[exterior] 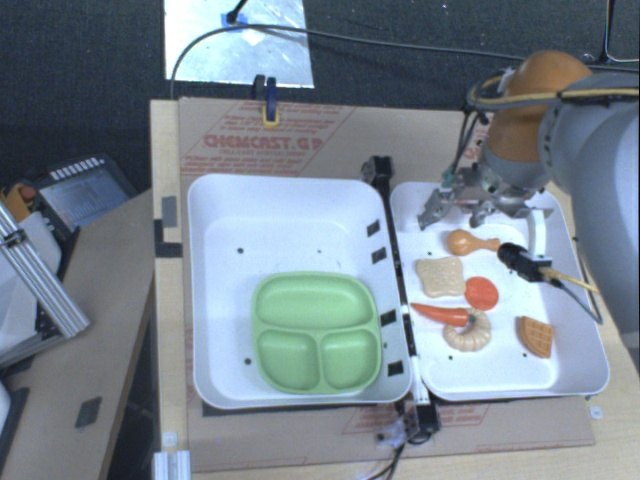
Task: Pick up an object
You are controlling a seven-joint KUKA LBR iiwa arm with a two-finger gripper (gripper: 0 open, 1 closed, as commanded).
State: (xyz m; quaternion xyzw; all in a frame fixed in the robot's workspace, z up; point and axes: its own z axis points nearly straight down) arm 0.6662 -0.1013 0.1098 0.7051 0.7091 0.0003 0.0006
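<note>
White bins sit side by side; we see the left bin [215,268] carrying a green divided tray [316,330], the right bin [575,363] the loose toy food. Our gripper [456,208], fingers splayed and holding nothing, hangs just above an orange drumstick [470,242], probably chosen as nearest.

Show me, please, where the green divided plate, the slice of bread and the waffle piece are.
green divided plate [315,303]: camera view, on the wide upper compartment.
slice of bread [440,276]: camera view, on the middle of its top face.
waffle piece [535,336]: camera view, on its grid surface.
</note>
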